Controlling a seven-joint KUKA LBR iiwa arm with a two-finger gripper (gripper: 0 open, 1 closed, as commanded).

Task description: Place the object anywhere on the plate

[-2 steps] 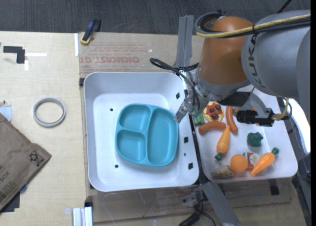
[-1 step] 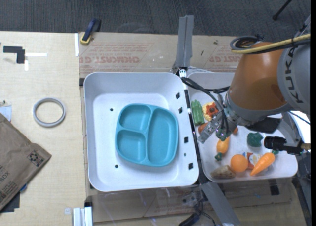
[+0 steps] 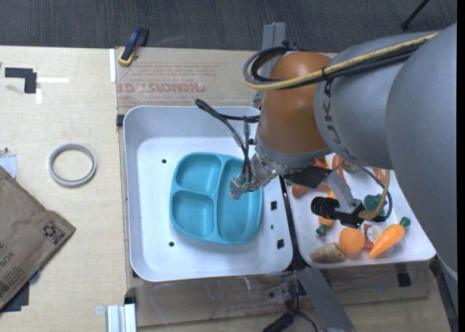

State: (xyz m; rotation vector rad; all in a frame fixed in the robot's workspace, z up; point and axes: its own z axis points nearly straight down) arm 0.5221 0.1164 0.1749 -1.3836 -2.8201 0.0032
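Note:
A blue divided plate [image 3: 207, 203] lies in the left white bin [image 3: 149, 243]. My gripper [image 3: 240, 188] hangs low over the plate's right-hand compartment, at its upper edge. The arm's orange band and grey body hide much of the right bin [image 3: 418, 250]. Nothing can be made out in the gripper from this angle. In the right bin lie toy foods: an orange ball [image 3: 352, 240], a carrot [image 3: 387, 239], a tan piece [image 3: 328, 253] and some small green bits [image 3: 375, 202].
On the bench to the left sit a grey tape ring [image 3: 73, 164] and a brown cardboard box [image 3: 22, 240]. A blue and yellow tool [image 3: 133, 43] lies behind the bins on the cardboard sheet [image 3: 182, 80].

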